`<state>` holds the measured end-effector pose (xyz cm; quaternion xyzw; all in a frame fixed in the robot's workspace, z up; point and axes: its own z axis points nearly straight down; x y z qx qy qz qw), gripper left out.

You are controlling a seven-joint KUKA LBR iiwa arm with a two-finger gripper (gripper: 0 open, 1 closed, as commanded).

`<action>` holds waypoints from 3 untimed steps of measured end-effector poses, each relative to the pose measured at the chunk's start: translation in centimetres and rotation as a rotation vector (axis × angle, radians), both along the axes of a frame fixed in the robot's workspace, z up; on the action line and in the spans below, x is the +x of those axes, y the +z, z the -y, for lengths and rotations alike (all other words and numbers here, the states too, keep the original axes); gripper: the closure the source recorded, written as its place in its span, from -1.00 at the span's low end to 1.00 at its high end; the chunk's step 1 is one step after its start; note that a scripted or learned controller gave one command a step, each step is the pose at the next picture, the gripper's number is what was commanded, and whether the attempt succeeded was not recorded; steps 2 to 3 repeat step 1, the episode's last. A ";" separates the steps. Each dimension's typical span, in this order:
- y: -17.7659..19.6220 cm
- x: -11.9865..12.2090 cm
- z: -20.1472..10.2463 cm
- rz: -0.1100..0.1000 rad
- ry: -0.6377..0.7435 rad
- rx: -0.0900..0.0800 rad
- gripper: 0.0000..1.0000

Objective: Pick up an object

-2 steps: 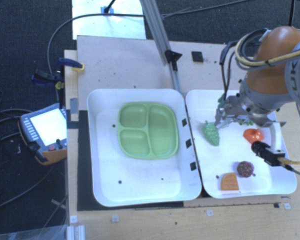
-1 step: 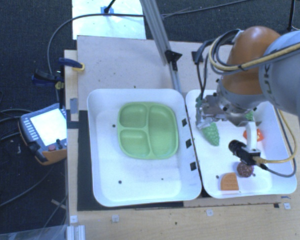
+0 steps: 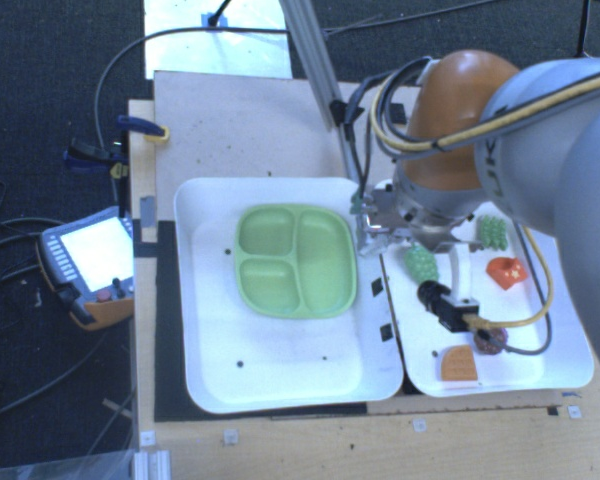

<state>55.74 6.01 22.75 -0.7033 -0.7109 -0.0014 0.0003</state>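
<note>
Camera view: gripper (image 3: 427, 251) hangs over the right bin (image 3: 570, 363), a green lump (image 3: 420, 263) just under it; whether it grips, I cannot tell.

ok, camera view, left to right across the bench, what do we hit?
Handheld pendant with lit screen → green three-compartment plastic plate in the left white bin → small knobbly green toy → flat orange wedge → red-orange toy piece, in the right white bin.
</note>
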 end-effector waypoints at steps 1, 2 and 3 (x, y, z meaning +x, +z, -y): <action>-0.1 2.3 -4.6 0.002 -0.001 0.000 1.00; -0.1 2.3 -4.6 0.002 -0.001 0.000 1.00; -0.1 2.3 -4.6 0.002 -0.001 0.000 1.00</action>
